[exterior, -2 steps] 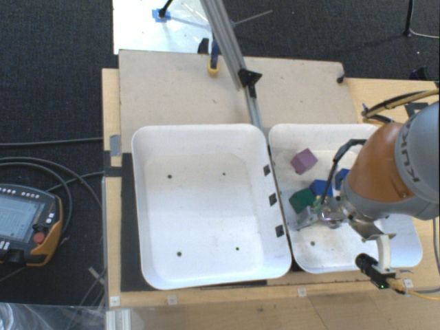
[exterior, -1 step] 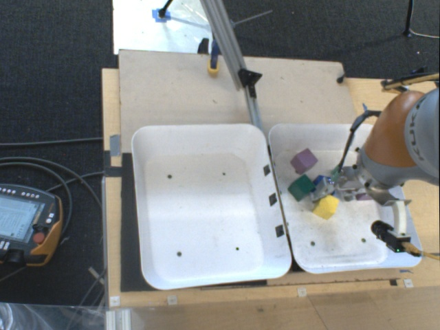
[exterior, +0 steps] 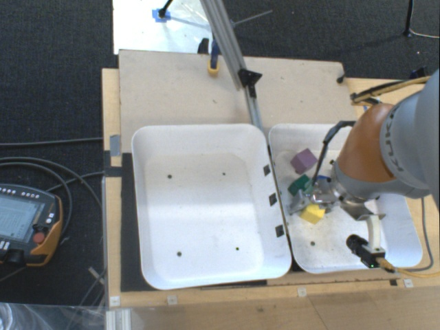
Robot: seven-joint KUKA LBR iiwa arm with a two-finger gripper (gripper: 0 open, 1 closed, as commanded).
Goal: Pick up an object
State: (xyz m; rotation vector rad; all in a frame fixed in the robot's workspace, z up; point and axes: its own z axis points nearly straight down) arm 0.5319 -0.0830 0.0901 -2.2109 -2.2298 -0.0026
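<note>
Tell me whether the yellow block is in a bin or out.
In: the yellow block lies on the floor of the right bin, beside the end effector.

- The left bin (exterior: 206,205) is left open across its whole floor, so free passage is offered from above.
- The right bin (exterior: 330,253) is crowded at its left half: a purple block (exterior: 303,160), a green block (exterior: 299,183) and a yellow block (exterior: 313,214) are clustered near the shared wall.
- The space above the right bin's far and right side is taken up by the arm (exterior: 388,153).
- The end effector (exterior: 307,201) is placed among the green and yellow blocks.
- A slanted metal pole (exterior: 230,47) crosses the worktop's (exterior: 172,88) far edge toward the gap between the bins.
</note>
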